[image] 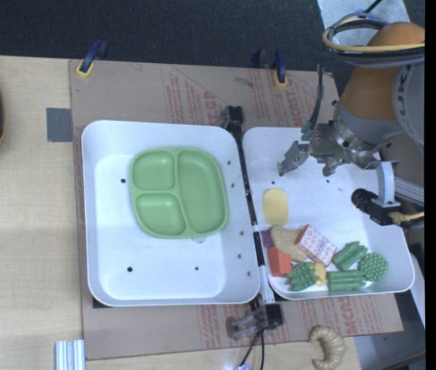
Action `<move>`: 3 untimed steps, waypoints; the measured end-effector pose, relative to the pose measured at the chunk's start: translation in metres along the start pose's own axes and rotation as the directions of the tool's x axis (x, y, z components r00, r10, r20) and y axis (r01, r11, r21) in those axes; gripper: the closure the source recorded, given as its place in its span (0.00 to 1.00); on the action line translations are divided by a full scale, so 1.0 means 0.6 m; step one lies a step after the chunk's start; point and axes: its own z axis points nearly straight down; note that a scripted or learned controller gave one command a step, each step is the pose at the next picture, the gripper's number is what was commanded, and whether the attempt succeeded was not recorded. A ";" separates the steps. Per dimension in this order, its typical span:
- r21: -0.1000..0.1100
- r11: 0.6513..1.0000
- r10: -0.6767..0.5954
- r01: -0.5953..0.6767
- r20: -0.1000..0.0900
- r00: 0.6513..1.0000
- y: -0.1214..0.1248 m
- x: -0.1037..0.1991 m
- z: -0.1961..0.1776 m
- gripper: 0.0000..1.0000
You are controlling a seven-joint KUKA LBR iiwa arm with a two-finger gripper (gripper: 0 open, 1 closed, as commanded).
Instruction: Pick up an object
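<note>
The hand (310,159) hangs spread and empty above the right bin (264,146), probably lining up a grab. The yellow toy (275,204) lies just below it, with the rest of the toy food heaped toward that bin's near corner

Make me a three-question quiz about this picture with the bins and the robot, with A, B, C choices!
1. Where is the green plate?
A. left bin
B. right bin
C. on the bench

2. What colour is the oval toy beside the divider?
A. blue
B. yellow
C. black

3. What is the gripper doing?
A. holding the plate
B. holding the oval toy
C. hanging over the right bin, fingers spread, holding nothing

Answers: 1 A, it lies in the left bin. 2 B, it is pale yellow. 3 C, nothing sits between its fingers.
</note>
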 end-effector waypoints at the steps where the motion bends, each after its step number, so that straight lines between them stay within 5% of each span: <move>1: 0.017 1.000 0.006 -0.005 -0.004 1.000 -0.214 -0.019 0.091 0.00; 2: 0.000 1.000 0.008 -0.008 0.003 1.000 -0.204 -0.134 0.124 0.00; 3: -0.005 1.000 -0.007 0.007 -0.001 1.000 -0.090 -0.049 0.126 0.00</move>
